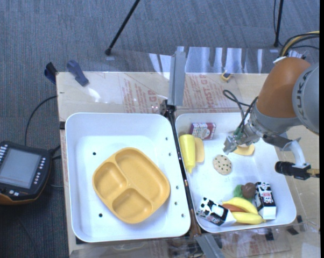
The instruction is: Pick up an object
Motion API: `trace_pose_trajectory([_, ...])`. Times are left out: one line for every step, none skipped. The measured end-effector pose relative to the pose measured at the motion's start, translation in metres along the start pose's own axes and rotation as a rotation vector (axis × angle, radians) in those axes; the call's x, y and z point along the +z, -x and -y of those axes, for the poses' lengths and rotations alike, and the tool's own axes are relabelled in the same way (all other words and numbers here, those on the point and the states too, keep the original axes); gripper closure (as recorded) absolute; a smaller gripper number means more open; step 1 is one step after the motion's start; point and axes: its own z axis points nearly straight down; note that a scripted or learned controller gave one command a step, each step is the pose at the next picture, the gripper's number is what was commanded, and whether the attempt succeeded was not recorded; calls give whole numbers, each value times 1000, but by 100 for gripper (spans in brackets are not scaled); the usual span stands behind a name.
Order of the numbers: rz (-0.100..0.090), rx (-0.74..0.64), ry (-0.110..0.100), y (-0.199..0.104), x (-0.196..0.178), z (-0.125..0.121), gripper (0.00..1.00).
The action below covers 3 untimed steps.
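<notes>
Two shallow white bins sit side by side under me. The left bin (81, 144) holds a yellow plastic tray (131, 184) with three compartments. The right bin (286, 171) holds a red-and-white carton (203, 129), a smooth yellow corn-like piece (188, 151), a round speckled cookie (222, 164), a cow-patterned box (213, 211), bananas (243, 211), a second cow-patterned carton (264, 198) and a small brown ball (249, 189). My gripper (233, 143) hangs low in the right bin; whether its fingers are apart or together I cannot tell. A pale yellow wedge (245, 150), perhaps cheese, lies just beside it, the cookie near below.
</notes>
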Motion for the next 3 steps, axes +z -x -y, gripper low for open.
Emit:
trace_pose_trajectory([-1,-130,-2,-15,4,-33,0])
trace_pose_trajectory([-4,-208,-6,0,37,16,0])
trace_pose_trajectory([-2,-122,-3,20,45,-36,0])
